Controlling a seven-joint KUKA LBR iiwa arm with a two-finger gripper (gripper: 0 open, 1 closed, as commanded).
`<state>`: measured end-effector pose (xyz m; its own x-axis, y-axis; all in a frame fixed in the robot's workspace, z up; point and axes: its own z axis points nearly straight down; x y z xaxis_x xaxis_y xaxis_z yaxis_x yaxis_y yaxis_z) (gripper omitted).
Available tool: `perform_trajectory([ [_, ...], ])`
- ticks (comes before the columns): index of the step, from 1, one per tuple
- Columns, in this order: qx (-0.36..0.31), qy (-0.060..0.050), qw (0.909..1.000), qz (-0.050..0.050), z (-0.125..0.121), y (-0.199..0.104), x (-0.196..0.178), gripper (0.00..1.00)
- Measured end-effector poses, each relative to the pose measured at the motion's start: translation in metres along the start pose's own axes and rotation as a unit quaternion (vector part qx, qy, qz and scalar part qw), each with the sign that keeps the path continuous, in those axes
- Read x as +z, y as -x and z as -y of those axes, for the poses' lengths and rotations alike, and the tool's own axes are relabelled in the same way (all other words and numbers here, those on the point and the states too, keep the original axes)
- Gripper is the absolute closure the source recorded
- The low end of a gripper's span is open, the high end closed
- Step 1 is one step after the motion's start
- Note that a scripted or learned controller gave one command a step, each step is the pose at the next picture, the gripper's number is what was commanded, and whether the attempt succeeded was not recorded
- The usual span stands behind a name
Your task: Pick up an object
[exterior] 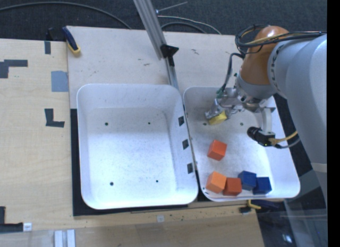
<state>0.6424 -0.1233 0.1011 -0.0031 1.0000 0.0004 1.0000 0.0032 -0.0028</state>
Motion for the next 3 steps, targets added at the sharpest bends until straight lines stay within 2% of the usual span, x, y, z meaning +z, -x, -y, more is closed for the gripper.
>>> perform_trajectory([
  [1, -0.003, 0.004, 1.0, -0.001, 0.003, -0.077, -0.096, 1.0],
  [2, -0.003, 0.0, 1.0, -0.001, -0.006, -0.161, -0.09, 1.0],
  [3, -0.003, 0.003, 1.0, -0.001, 0.012, -0.213, -0.155, 1.0],
])
